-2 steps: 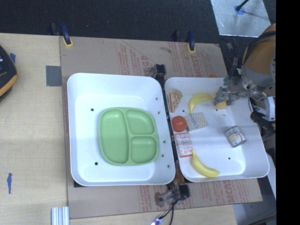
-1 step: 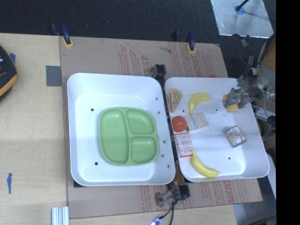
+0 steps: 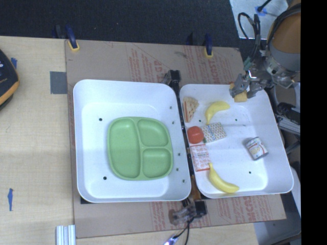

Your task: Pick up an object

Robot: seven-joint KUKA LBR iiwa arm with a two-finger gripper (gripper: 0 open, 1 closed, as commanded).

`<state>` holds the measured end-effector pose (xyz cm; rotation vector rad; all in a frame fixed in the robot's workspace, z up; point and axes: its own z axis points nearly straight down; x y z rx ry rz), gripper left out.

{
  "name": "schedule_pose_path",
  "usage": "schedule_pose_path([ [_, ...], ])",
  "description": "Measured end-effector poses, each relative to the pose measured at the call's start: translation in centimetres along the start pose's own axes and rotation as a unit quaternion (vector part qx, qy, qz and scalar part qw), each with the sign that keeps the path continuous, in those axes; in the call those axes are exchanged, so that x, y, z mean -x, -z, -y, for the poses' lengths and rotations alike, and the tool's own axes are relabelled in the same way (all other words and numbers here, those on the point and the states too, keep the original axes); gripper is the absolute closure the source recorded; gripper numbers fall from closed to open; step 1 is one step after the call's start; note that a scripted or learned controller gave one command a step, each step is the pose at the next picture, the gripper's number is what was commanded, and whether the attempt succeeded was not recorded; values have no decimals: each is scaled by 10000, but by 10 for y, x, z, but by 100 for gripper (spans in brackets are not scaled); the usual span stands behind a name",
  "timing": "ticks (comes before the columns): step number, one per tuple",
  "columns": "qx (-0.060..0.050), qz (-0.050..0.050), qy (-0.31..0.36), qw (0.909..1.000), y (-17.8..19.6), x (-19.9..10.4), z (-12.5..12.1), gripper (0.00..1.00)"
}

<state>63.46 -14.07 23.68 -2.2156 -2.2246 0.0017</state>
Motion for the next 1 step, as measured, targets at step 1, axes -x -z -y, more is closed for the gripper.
schedule_pose_path([
  [1, -8, 2, 5, 10000, 18, -71, 30, 100],
])
